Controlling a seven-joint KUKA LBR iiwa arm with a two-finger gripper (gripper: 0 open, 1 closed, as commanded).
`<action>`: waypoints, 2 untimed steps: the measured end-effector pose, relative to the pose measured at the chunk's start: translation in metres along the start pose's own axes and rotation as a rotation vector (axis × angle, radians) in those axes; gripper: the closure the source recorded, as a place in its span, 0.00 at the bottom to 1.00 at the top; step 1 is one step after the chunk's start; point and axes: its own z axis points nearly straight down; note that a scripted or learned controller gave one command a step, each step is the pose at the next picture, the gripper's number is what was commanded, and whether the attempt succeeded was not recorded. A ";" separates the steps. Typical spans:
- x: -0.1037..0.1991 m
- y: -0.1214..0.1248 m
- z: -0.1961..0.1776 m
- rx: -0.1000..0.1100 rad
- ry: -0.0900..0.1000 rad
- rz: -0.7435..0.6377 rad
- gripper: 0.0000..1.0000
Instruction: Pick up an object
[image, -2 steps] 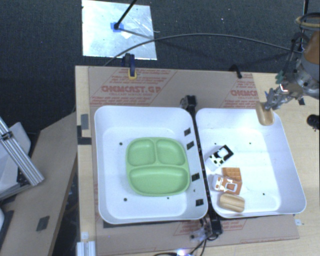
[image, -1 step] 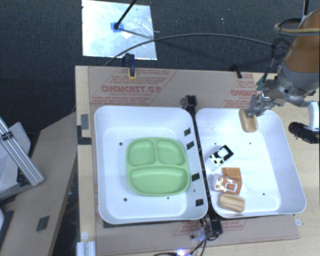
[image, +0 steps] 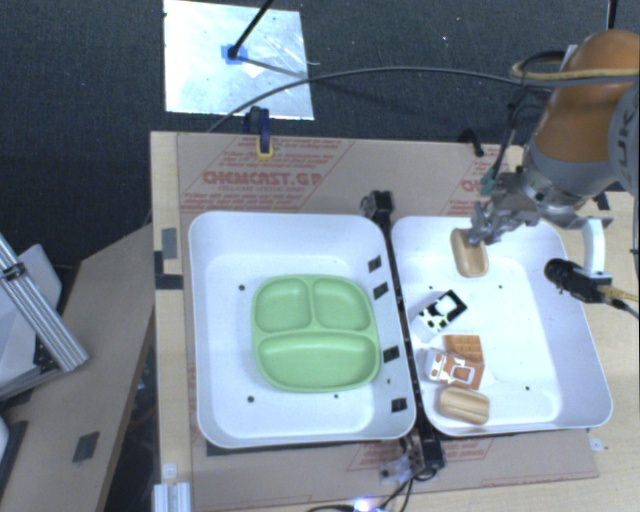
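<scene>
My gripper (image: 486, 228) hangs over the far part of the right bin (image: 570, 330), reaching in from the right. A tan rounded object (image: 470, 256) sits directly beneath the gripper's tip and touches it or nearly does; whether it rests on the bin floor is unclear. Nearer the front of the same bin lie a small black and white item (image: 440, 310), an orange and brown box (image: 461, 361) and a tan bread-like piece (image: 463, 405).
The left bin (image: 220, 300) holds a green divided plate (image: 315, 332). A black divider with clips (image: 392, 300) runs between the bins. A black fitting (image: 570, 277) sits at the right bin's right rim. Cables arc over the back of the bench.
</scene>
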 end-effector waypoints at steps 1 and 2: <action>0.054 -0.016 0.014 0.001 0.001 -0.001 1.00; 0.109 -0.035 0.024 0.002 0.001 -0.001 1.00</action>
